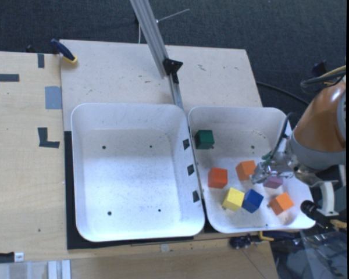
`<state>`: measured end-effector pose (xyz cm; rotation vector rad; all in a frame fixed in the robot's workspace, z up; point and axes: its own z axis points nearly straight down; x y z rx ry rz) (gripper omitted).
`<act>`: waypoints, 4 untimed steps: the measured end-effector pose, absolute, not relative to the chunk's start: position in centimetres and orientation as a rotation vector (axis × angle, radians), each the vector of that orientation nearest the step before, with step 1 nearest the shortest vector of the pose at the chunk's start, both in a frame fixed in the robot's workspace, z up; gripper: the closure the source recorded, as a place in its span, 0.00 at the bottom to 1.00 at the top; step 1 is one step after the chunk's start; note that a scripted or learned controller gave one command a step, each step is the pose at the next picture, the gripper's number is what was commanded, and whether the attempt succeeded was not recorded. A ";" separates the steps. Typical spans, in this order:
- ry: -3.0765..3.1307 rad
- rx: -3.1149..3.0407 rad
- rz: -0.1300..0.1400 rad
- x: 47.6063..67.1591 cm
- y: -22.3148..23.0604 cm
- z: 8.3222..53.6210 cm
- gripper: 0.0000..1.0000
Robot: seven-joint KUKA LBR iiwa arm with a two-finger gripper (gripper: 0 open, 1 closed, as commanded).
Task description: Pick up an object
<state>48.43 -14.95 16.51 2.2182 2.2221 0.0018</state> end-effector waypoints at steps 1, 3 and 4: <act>2.221 2.217 0.003 48.6 -15.0 21.0 1.00; 2.231 2.215 0.000 53.1 -4.5 21.3 1.00; 2.230 2.215 0.001 56.0 0.0 21.0 1.00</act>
